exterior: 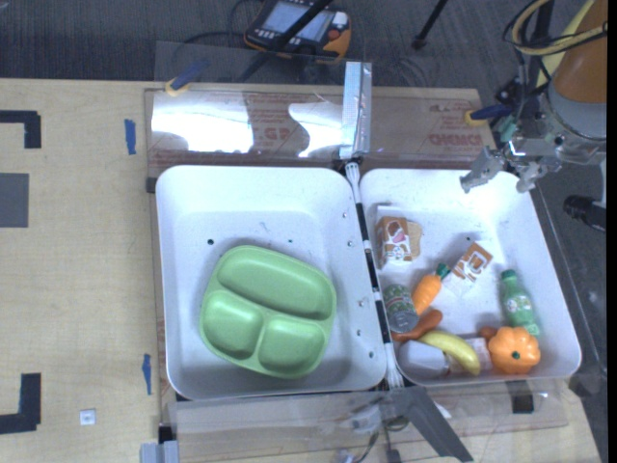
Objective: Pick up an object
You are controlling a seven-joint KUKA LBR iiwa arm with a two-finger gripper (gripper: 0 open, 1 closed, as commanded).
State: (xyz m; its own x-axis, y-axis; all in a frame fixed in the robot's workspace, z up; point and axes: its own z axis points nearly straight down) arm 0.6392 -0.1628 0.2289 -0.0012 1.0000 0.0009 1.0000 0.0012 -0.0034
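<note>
The right bin (554,258) holds several small items: a brown snack packet (398,239), a carrot (427,288), a small carton (471,261), a green bottle (518,303), an orange pumpkin (513,350), a banana (452,348) and a round can (400,303). My gripper (501,176) hovers over the bin's far right corner, above and behind the items. It is open, with nothing between its fingers.
A green divided plate (268,309) lies in the left bin (183,210). A raised divider (364,258) separates the two bins. A metal strip (355,109) stands upright behind them. A handheld pendant (294,22) rests on the floor beyond the bench.
</note>
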